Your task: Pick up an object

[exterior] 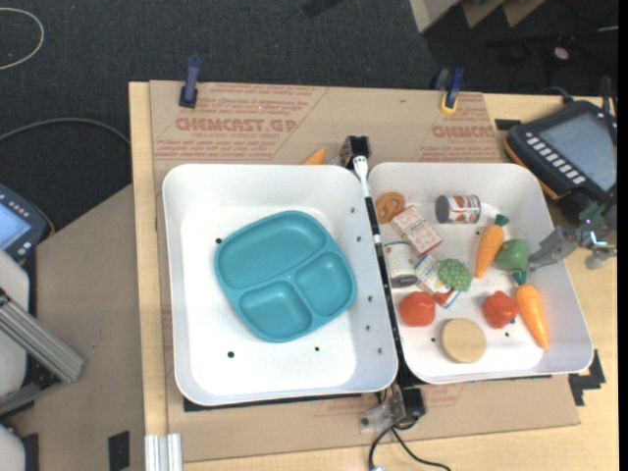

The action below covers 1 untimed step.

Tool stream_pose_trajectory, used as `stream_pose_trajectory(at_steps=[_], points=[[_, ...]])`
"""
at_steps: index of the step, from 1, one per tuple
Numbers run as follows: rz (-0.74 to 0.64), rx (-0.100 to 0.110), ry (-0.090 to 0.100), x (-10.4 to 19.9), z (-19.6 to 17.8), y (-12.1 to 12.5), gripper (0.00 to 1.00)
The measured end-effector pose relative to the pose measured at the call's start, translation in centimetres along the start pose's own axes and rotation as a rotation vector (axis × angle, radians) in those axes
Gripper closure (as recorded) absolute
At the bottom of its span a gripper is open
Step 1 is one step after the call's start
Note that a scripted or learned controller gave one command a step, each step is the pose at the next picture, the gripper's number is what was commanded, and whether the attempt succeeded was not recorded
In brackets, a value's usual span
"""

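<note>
The right white bin (564, 356) holds several toy foods. Among them are a pretzel (391, 204), a small can (458, 207), a printed packet (416, 231), broccoli (452, 274) and a tomato (417, 308). There are also a red pepper (499, 308), a round tan biscuit (463, 340), an upright carrot (488, 248), a green pepper (511, 254) and a second carrot (533, 315). My gripper (557, 247) appears as a grey shape at this bin's right rim, just right of the green pepper. Nothing shows between its parts.
The left white bin (186, 292) carries a teal divided plate (285, 275). A black pendant (564, 150) lies on the bench beyond the right bin's far right corner. Two clamps (189, 81) (451, 91) hold the cardboard sheet at the back.
</note>
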<state>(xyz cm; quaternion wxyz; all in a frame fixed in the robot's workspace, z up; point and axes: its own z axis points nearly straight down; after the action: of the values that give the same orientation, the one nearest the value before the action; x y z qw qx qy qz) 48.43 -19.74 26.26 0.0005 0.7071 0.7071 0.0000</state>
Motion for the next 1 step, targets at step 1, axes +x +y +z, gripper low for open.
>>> stream_pose_trajectory(at_steps=[1], points=[[0.003, 0.014, 0.005, -2.03, 13.82, -0.88, 0.00]])
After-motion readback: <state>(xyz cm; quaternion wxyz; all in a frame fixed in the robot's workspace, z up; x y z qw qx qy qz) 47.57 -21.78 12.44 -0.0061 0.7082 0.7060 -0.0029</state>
